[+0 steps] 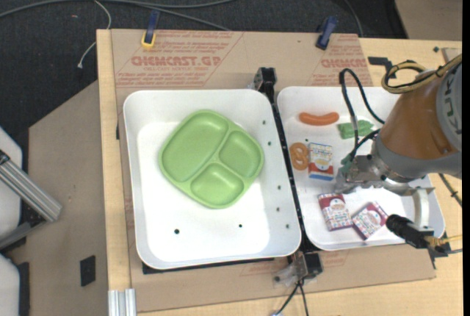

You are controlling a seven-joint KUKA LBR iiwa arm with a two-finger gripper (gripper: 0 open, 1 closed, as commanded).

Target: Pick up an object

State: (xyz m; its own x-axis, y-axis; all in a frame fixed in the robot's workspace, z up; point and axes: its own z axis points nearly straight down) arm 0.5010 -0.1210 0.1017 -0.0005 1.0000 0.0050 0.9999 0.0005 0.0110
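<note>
A: Which thing should it grab?

B: The small snack packet (335, 211), just below the end effector (350, 176). I guess it's light and crinkly, so pinch its flat sides. I cannot tell how the end effector is set

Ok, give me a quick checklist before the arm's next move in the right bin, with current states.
1. Gripper over right white bin: ok.
2. Targets within reach, small red-and-white packet and second one just below: ok.
3. Jaws open or shut: cannot tell.
4. Anything held: cannot tell.
5. Orange sausage-shaped toy and brown pretzel apart from gripper: ok.
6. Green divided plate in left white bin, out of the way: ok.
</note>
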